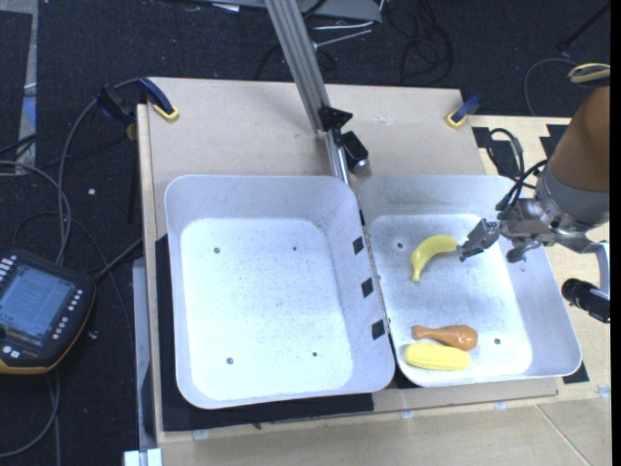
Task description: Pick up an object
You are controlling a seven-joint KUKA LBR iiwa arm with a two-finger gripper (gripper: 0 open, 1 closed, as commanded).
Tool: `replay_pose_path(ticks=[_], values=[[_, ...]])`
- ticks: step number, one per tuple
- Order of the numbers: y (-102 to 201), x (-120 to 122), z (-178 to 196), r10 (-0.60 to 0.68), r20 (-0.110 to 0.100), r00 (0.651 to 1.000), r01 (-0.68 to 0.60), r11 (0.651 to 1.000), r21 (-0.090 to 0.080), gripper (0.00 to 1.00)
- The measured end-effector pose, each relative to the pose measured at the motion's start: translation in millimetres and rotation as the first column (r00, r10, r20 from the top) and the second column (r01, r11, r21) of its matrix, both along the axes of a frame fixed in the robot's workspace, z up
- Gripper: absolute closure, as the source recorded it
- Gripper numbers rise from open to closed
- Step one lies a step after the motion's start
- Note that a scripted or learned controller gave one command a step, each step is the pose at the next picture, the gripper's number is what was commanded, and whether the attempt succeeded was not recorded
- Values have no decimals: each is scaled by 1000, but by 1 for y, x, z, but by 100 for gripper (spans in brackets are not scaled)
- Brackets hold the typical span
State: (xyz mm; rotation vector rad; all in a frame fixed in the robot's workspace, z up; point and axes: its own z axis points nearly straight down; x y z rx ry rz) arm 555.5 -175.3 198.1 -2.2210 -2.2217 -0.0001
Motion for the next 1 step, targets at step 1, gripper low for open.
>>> replay_pose_path(ticks=[1], values=[[-4,6,-46,0,-4,1000,0,1000,1,0]])
